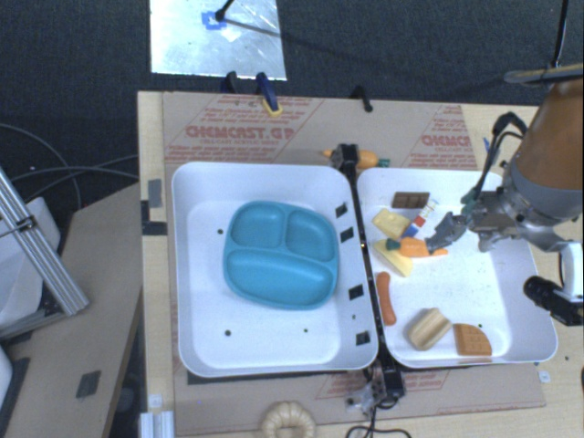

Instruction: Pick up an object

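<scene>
My pincer (444, 233): low over the right bin (520, 286), tips pointing left; how far apart they stand I cannot tell, and I see nothing between them.
Nearest thing: orange carrot toy (422, 248), just left of and below my tips, perhaps touching.
Its long axis: roughly left to right, in line with my reach.
Around it: yellow cheese wedges (392, 223), chocolate bar (410, 201) behind.
Further off: sausage (387, 298), bread roll (427, 328), waffle (473, 339), well apart towards the near rim.
Left bin (196, 272): blue divided plate (282, 254).

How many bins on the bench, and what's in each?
2. The left bin holds a blue divided plate; the right bin holds the toy food pieces, some perhaps hidden under the arm.
</scene>
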Controlling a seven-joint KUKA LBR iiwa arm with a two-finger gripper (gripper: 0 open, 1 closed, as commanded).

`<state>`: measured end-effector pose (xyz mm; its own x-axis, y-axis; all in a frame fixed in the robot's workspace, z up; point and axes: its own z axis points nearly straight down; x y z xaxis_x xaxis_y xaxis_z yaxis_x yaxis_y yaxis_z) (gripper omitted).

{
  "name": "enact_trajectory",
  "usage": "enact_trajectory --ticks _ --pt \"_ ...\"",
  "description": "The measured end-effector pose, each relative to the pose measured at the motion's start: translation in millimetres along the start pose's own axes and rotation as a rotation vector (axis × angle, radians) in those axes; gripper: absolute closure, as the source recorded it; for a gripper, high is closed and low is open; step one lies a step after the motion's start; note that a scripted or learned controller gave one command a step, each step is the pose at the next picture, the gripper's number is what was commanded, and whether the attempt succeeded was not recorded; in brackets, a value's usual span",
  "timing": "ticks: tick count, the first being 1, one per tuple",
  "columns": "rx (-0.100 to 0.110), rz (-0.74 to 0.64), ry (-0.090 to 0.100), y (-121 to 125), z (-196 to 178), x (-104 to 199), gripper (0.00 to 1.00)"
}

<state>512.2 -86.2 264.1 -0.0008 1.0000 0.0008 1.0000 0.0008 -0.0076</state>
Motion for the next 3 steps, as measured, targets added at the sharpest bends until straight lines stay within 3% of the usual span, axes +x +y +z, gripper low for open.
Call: enact_trajectory --ticks 1,3 --pt "-0.010 -0.002 -0.001 1.7 -4.5 0.1 0.00" --pt "-0.002 0.000 0.001 4.9 120.9 -1.5 0.00"
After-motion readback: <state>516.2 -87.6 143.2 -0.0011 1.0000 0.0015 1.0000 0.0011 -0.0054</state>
